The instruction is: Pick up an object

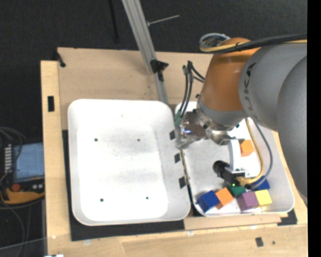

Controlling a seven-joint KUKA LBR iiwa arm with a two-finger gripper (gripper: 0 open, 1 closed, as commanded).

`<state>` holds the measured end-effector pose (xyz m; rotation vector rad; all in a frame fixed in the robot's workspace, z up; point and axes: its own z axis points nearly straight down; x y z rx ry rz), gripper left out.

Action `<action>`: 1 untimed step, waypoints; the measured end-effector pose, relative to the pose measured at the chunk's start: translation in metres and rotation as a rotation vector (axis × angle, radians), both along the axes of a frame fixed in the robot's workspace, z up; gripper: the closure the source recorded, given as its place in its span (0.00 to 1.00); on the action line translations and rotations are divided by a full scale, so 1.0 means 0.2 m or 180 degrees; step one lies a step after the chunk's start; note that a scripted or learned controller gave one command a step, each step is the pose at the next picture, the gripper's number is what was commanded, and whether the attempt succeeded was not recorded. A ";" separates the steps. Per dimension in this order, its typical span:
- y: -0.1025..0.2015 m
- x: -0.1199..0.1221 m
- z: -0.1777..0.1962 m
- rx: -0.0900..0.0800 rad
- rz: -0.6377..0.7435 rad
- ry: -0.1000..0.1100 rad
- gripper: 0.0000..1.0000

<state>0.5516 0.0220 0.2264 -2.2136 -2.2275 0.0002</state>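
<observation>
we see the gripper [192, 130] at the end of the grey and orange arm [230, 90], low over the upper left part of the right bin [202, 167], close to the wall it shares with the left bin [123, 154]. the wrist hides most of it from above, so we cannot tell whether it is spread or closed, and we see nothing held in it.

the things to pick lie in the right bin, all toward the near edge and well apart from the gripper. 4 blocks sit in a rough row along the bin's near wall: a blue block [207, 200] nearest the shared wall, then an orange block [224, 196] touching it, a purple block [248, 200], and a yellow block [264, 197] just beside the purple one. a smaller orange piece [246, 148] lies higher up on the right, beside the wrist. a small green piece [236, 190] shows between the orange block and the purple block.
</observation>
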 end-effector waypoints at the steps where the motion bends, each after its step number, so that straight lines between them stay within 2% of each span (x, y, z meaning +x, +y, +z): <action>1: 0.24 0.04 0.06 0.0004 0.0005 -0.0007 1.00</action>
